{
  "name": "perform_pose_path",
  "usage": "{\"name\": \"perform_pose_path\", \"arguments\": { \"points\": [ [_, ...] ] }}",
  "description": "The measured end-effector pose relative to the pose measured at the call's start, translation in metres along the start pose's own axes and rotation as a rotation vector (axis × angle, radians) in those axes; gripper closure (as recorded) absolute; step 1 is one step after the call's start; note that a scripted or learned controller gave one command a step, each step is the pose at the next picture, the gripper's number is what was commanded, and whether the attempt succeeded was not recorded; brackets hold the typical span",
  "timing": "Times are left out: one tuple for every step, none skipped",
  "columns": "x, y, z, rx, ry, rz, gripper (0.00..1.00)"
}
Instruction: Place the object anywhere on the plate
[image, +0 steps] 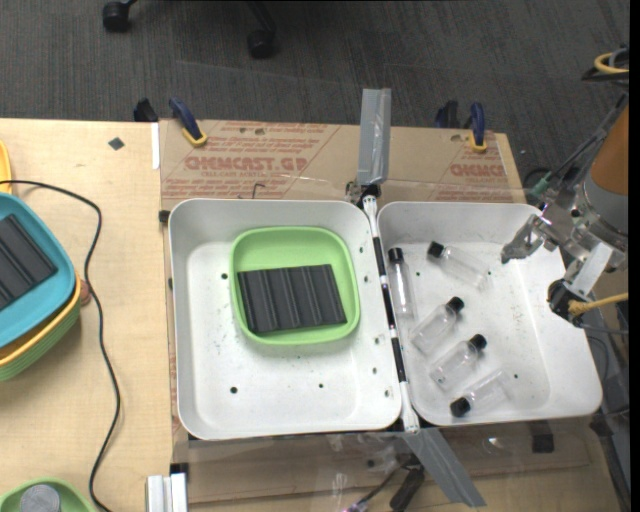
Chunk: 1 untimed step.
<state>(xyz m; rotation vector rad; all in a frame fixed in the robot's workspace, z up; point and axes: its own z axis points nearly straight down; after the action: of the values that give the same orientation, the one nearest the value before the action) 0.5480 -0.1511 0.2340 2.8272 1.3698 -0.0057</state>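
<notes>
A green square plate (295, 250) sits in the left bin (200, 350), with a dark ribbed insert (292, 298) lying on it. Several clear plastic vials with black caps lie scattered in the right bin (540, 395): one near the back (447, 254), one along the left wall (397, 275), one at mid bin (438, 322), one lower (460, 356) and one near the front (478, 393). My gripper (538, 238) hangs at the right bin's far right edge, above the rim and apart from all the vials. Nothing shows between its fingers.
A cardboard sheet (260, 160) clamped with blue clips lies behind the bins. At the left edge stand stacked teal and green dishes (40, 300), with a black cable (100, 330) running down the wooden bench. A grey taped strip (373, 140) stands at the bins' junction.
</notes>
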Motion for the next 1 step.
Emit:
{"name": "perform_pose_path", "arguments": {
  "points": [
    [-0.0382,0.0193,-0.0233,0.002,-0.001,0.315,0.0]
  ]
}}
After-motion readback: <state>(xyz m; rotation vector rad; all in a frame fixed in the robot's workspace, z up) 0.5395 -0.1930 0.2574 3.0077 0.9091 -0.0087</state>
